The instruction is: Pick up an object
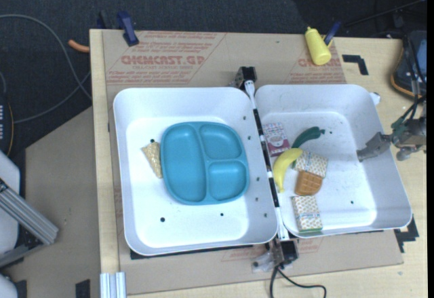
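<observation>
Camera view: hand point(375, 148) at the right bin's point(352, 103) edge — grip state unreadable — well apart from banana point(285, 165).

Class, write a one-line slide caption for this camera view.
Blue divided plate in the left bin; banana and snack packets in the right bin; gripper at its right rim.

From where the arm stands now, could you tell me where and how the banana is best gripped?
Probably at the middle of the banana, coming straight down. It lies flat in the right bin, curved, its lower end close to the dividing wall, so the fingers should close across its narrow width, where neighbours crowd it least.
</observation>
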Robot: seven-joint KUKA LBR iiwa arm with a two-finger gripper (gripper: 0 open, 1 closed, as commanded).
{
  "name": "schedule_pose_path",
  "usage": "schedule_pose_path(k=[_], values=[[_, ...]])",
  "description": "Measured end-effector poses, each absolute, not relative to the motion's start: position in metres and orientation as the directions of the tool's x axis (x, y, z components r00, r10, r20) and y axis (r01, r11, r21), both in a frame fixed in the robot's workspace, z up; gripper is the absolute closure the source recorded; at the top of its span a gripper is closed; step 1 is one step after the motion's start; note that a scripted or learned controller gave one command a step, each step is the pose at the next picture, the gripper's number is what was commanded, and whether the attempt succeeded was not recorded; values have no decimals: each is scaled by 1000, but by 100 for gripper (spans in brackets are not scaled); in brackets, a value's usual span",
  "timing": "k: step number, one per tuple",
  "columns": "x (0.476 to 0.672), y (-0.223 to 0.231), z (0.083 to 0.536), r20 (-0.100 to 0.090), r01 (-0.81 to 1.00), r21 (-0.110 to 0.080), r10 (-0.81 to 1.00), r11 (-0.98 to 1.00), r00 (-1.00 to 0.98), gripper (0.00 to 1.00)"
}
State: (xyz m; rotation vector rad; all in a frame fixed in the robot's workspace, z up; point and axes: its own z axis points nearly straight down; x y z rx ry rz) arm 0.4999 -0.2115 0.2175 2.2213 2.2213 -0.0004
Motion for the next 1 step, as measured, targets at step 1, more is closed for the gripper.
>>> schedule_pose_path(k=[1], values=[[521,-155,105,1,1000,-1,1000,1,-1,0]])
